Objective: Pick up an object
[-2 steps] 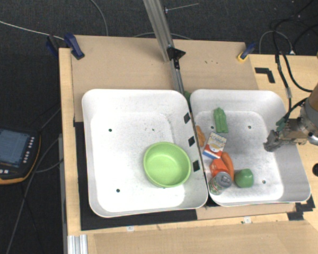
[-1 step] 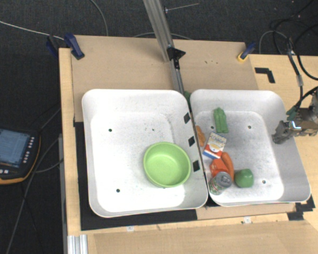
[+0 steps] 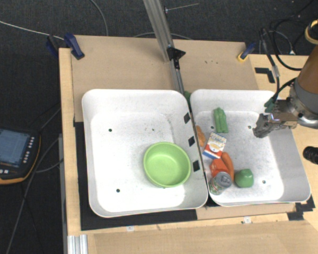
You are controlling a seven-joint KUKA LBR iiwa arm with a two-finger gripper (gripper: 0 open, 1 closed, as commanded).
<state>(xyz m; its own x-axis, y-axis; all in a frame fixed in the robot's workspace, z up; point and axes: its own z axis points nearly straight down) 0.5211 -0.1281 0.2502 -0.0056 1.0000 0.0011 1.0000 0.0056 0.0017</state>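
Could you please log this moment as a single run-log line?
end effector: over right bin, nothing seen held | green bowl: left bin | green block, can: right bin, untouched

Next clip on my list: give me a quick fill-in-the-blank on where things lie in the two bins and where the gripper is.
1. The green bowl lies in the ____ bin.
2. The gripper hovers over the ____ bin.
3. The small green block lies to the ____ of the can.
4. The long green piece lies nearer the ____ edge of its bin.

Missing words: left; right; right; far
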